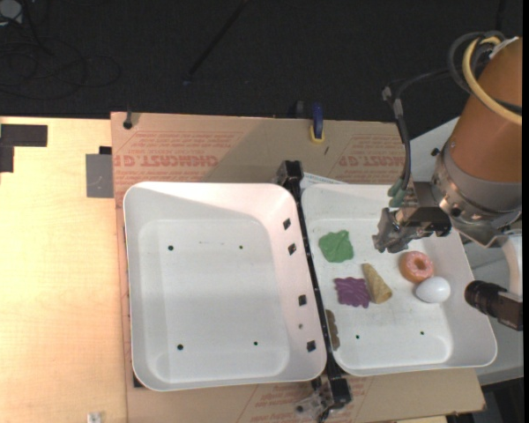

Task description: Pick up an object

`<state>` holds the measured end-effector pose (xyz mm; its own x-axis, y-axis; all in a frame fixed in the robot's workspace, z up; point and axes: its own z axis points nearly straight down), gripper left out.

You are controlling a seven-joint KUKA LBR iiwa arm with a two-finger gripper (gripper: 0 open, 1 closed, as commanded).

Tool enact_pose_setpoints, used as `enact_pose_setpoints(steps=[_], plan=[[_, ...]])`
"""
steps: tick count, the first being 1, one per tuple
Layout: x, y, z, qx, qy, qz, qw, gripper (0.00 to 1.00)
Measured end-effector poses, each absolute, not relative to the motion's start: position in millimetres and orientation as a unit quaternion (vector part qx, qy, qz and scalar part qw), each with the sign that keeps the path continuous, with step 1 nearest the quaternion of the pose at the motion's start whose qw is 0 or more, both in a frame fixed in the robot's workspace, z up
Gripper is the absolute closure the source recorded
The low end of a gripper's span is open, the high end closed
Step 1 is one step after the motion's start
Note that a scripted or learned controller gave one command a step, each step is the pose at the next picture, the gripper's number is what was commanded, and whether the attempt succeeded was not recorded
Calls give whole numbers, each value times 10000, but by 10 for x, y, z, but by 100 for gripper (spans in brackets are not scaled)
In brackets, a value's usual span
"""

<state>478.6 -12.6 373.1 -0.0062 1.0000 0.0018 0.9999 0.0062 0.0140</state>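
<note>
Gripper: we see it low over the right bin, just left of the pink doughnut; we cannot tell its state
Candidates: green leaf, purple piece, tan cone, doughnut and white egg, all clustered mid-bin
Left bin: holds nothing we would aim for
Approach: we judge the leaf or doughnut nearest; we would centre over one item, clear of neighbours, then descend straight
Risk: cone touches the purple piece, so we might nudge both
</note>
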Motion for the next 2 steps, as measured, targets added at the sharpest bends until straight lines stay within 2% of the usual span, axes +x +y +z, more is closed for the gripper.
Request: enact_pose_setpoints(steps=[1, 2], plan=[[5351, 505, 3496, 7051, 7091, -5, -4, 100], [5408, 1009, 4015, 7057, 7085, 9, 6, 100]])
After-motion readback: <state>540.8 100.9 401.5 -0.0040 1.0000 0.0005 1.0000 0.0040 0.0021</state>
